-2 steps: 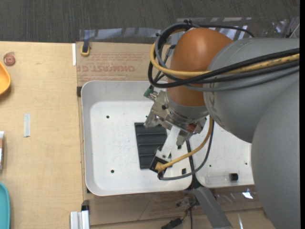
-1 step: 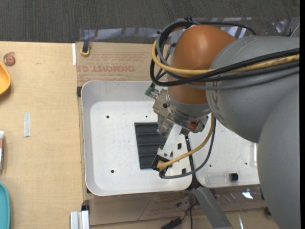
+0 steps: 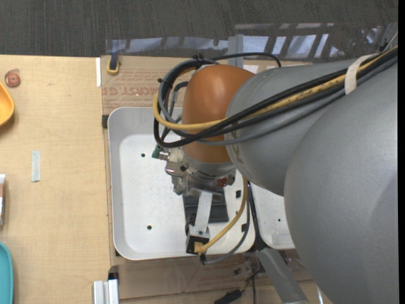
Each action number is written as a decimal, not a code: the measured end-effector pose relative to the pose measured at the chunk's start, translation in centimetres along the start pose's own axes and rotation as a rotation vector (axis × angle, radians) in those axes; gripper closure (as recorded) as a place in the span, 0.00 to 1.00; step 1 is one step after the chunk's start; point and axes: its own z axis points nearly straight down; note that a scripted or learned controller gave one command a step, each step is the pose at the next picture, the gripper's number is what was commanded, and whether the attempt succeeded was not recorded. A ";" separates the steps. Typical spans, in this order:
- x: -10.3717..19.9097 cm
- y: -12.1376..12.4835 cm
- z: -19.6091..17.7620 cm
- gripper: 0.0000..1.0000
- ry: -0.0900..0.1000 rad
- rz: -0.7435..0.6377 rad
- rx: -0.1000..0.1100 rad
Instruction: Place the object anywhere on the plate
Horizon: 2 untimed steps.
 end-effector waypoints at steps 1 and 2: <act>0.0 0.0 0.0 0.00 0.000 0.000 0.000; 2.8 3.2 -7.3 0.00 0.001 -0.465 -0.004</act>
